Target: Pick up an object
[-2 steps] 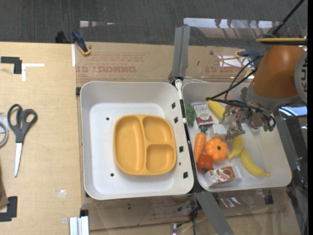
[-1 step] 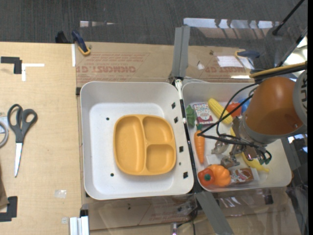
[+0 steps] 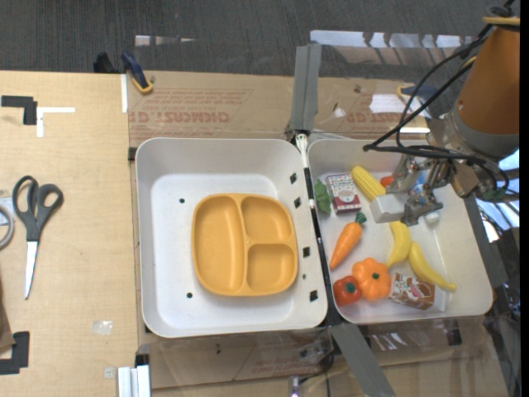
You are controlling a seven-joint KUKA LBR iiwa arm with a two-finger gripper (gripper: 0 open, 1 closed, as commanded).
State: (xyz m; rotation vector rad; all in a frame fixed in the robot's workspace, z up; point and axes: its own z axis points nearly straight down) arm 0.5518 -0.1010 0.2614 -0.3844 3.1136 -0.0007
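Pale wooden bench (image 3: 66,246), cardboard sheet behind, two white bins side by side: your arm (image 3: 496,73) reaches in from the right over the right bin (image 3: 475,304). The gripper (image 3: 413,205) hangs low among cables just above the toy food, near the corn cob (image 3: 368,182) and the upper banana (image 3: 399,242); whether it is open or closed, and whether it has hold of anything, you cannot tell from this angle, because wiring and the grey block (image 3: 387,209) under it blur together.

By the look of things the pick is not yet done: every item lies on the bin floor. You have a carrot (image 3: 345,244), an orange pumpkin (image 3: 371,278) touching a red tomato (image 3: 347,291), a second banana (image 3: 430,270), a small red box (image 3: 340,193), a green piece (image 3: 321,198) by the dividing wall, and a printed packet (image 3: 412,290). The lift is what remains.

Your left bin (image 3: 157,304) carries a yellow divided plate (image 3: 245,245). Scissors (image 3: 33,222) lie well apart on the bench. The arm's upper part is cut off at the frame edge.
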